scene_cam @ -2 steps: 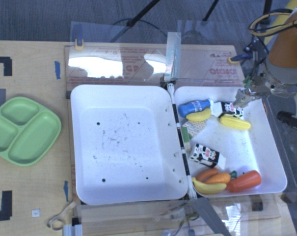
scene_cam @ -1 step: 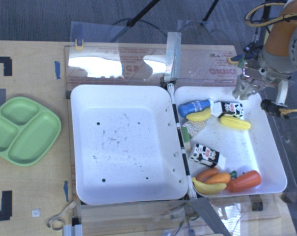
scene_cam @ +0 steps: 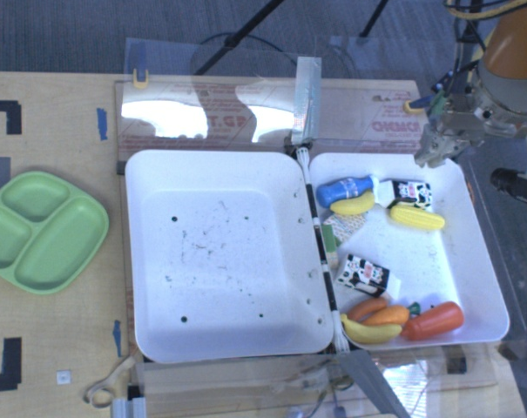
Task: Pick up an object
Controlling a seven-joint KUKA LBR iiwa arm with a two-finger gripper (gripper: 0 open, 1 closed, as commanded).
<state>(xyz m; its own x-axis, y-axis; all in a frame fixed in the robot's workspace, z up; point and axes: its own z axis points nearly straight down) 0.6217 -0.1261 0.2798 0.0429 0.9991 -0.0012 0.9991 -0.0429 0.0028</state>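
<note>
The right bin [scene_cam: 476, 259] holds several small items: a blue bottle [scene_cam: 346, 188] with a yellow banana [scene_cam: 353, 205] against it, a second yellow piece [scene_cam: 416, 219], a black-and-white box [scene_cam: 412, 192], a black-and-white carton [scene_cam: 362, 273], a carrot [scene_cam: 381, 310], a banana [scene_cam: 371, 331] and a red pepper [scene_cam: 435, 319]. My gripper [scene_cam: 435, 153] hangs over the bin's far right corner, above and right of the black-and-white box, with nothing visibly held.
The left bin [scene_cam: 219, 251] sits beside the right one, with a metal divider post [scene_cam: 307, 103] at the back between them. A green sectioned plate [scene_cam: 41, 231] lies on the bench at far left. A clear panel stands behind both bins.
</note>
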